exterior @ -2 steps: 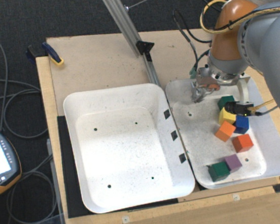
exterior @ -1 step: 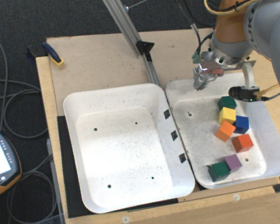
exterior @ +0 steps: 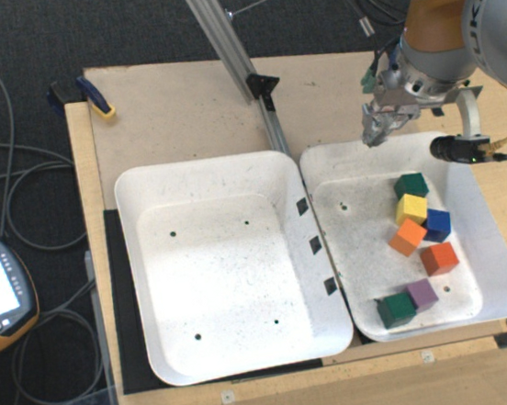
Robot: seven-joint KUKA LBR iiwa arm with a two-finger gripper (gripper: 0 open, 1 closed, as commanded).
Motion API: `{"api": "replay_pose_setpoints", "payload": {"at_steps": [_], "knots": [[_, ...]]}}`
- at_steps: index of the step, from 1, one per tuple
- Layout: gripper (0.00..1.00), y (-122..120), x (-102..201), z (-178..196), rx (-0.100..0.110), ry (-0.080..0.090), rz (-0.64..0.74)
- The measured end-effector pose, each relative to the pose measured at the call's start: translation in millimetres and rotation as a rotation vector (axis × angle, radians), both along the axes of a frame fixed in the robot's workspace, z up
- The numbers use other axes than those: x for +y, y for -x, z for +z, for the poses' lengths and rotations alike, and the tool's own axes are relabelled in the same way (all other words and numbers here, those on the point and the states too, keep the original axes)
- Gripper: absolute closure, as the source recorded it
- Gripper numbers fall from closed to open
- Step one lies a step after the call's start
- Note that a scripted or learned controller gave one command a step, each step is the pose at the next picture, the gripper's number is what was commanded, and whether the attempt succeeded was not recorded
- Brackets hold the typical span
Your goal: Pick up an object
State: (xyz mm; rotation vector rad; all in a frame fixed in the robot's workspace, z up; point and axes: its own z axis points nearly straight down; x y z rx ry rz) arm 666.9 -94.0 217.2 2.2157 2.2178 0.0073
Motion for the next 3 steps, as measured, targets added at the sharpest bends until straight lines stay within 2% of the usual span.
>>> {"api": "replay_pose_setpoints", "payload": {"at_steps": [1,2,3], "knots": [[1.00,-6.7,-8.6,56.4,-0.001,0.001,0.001],[1.00,6.8,37.5,59.1,0.009,-0.003,0.004],[1.00,13.2,87.9,63.5,0.009,-0.003,0.005]]}}
